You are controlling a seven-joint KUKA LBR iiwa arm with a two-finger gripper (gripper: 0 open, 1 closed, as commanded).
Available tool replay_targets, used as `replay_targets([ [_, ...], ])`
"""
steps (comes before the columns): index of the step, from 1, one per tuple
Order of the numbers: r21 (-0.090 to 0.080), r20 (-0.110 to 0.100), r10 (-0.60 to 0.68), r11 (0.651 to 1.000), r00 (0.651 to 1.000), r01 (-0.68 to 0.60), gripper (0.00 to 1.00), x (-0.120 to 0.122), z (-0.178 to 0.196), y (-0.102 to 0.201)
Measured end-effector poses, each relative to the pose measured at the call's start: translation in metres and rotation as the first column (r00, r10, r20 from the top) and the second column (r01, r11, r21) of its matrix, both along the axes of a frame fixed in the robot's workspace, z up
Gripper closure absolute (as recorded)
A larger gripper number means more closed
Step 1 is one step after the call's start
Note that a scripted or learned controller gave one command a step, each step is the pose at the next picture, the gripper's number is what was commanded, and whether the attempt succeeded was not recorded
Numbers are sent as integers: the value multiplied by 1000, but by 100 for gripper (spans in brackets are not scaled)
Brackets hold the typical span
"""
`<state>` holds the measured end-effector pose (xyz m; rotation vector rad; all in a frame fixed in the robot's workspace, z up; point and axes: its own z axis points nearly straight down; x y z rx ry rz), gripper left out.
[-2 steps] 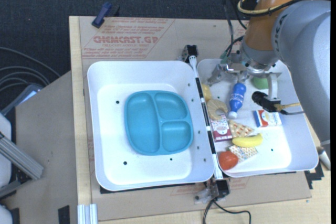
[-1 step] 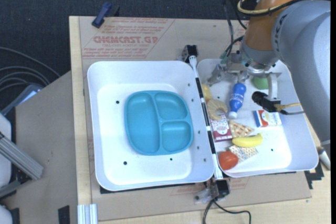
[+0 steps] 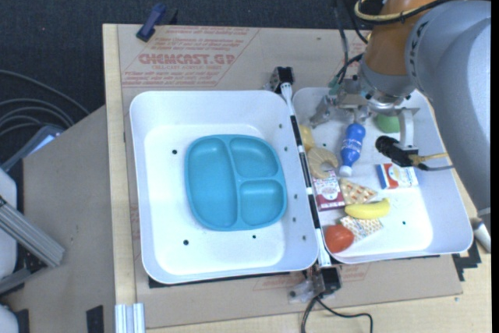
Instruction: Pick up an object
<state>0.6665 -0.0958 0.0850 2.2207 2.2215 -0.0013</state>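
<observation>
In the right white bin (image 3: 437, 234) lies a blue-and-white bottle (image 3: 352, 146) — claw (image 3: 366, 107) grip unreadable.

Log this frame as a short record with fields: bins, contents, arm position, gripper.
left bin: holds a blue divided tray, lying flat
right bin: holds a blue bottle, a banana, a red round item, a green item, a small red-and-blue carton and some packets
arm: over the far end of the right bin
gripper: low, at the cap end of the blue bottle; finger state cannot be told
</observation>
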Motion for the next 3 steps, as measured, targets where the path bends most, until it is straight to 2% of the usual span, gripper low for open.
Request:
replay_targets([
  [3,0,-1,0,1000,1000,0,0,0,0,4],
])
